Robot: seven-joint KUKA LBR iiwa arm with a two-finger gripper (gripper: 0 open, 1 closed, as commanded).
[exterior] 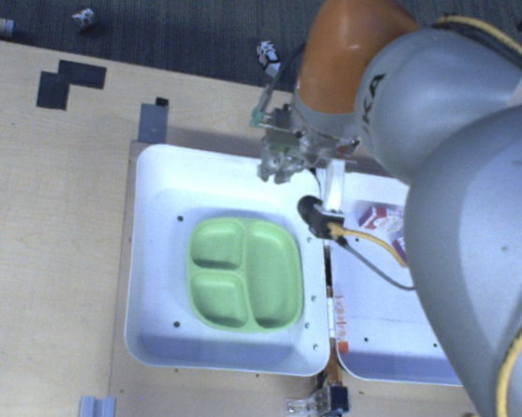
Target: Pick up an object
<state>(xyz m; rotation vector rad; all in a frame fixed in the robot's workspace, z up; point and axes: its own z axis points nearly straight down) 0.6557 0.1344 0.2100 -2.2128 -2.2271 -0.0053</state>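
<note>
Since the two-finger metal gripper (278, 169) hangs apparently empty, spread unclear, above the shallow pale-green sectioned plastic tray (244, 274), it may miss.

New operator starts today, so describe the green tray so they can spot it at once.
Find the two white bins side by side; take the left bin. The green tray lies flat at its centre, below the gripper. It is pale green with rounded corners and three compartments, unlike the red-and-white packet in the right bin.

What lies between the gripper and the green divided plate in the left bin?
Bare white bin floor. In the camera view, the gripper sits at the left bin's far edge, and nothing lies between it and the green plate.
</note>
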